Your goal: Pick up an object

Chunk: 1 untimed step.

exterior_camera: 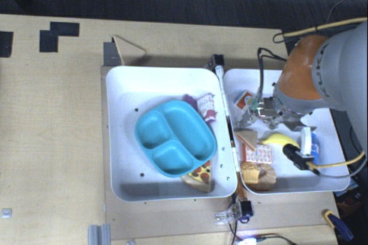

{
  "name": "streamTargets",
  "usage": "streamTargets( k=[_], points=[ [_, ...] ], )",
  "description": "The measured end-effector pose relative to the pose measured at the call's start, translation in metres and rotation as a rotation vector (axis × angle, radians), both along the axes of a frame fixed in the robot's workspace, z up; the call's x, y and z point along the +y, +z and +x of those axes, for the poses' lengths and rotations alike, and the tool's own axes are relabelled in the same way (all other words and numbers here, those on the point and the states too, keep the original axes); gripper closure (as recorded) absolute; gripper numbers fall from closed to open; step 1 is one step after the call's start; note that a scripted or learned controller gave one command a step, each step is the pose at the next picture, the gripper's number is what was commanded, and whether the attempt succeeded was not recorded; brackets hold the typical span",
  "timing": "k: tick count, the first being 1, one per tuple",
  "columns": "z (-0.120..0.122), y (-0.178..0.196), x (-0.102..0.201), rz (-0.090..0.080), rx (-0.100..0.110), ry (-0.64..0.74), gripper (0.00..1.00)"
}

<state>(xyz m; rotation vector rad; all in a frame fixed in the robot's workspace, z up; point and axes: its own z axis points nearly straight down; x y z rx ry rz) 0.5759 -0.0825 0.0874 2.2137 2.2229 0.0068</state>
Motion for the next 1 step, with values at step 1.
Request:
streamTargets(
  k=[1],
  points=[
    [0.0024, 0.012, 0.001, 0.001, -0.007, 0.003, 1.0]
  ],
)
